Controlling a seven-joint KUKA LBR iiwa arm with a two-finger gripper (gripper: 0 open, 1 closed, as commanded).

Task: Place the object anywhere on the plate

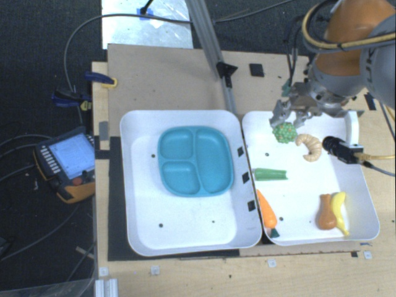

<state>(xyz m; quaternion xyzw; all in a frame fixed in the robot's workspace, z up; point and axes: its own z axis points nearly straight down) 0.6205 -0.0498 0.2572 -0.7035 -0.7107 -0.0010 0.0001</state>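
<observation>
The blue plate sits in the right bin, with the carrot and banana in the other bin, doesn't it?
Not quite. The camera view shows the blue plate in the left bin. The carrot and banana do lie in the other bin, the right one.

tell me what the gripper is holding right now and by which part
The gripper appears closed on the green broccoli, gripping its top, above the right bin.

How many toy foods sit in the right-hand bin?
6: green broccoli under the gripper, tan croissant, green bean pod, orange carrot, brown drumstick, yellow banana.
</observation>
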